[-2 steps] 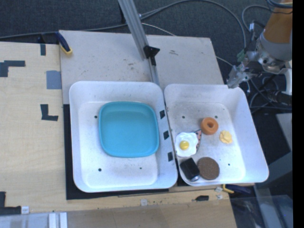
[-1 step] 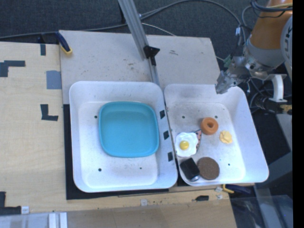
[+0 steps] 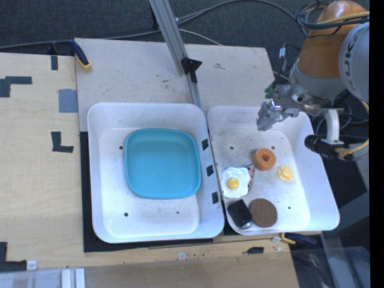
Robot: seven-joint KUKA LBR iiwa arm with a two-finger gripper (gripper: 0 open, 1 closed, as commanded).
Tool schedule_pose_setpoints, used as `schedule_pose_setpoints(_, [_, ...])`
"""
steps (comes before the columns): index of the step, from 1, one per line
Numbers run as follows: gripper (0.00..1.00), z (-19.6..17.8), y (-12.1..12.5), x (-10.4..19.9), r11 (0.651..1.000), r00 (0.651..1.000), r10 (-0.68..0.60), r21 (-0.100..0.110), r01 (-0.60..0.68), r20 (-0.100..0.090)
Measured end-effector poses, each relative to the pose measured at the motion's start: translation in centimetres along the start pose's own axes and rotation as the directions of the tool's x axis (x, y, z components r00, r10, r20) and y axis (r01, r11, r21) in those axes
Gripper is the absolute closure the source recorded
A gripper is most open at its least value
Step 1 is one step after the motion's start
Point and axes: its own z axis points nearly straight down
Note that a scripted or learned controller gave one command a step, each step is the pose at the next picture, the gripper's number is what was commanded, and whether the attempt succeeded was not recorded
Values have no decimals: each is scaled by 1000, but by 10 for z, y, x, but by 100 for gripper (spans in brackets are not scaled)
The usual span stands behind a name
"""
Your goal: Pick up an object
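My gripper [image 3: 266, 120] hung over the right bin's [image 3: 312, 209] far end, holding nothing; couldn't tell if open. The doughnut [image 3: 264, 159] sat just below, the likeliest pick; egg [image 3: 235, 182] and cookie [image 3: 263, 212] lay farther.

Pincer [image 3: 266, 123] fingers blurred (state unclear).

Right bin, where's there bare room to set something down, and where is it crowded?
In the right bin, bare floor runs along the back, between the tool and the orange ring, and by the right wall past the yellow piece. The front left is crowded: fried egg, black block, brown disc.
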Motion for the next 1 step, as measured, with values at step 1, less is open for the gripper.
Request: schedule_pose_setpoints(1, [100,-4,-17,44,1000,1000,-1,-1,1,0])
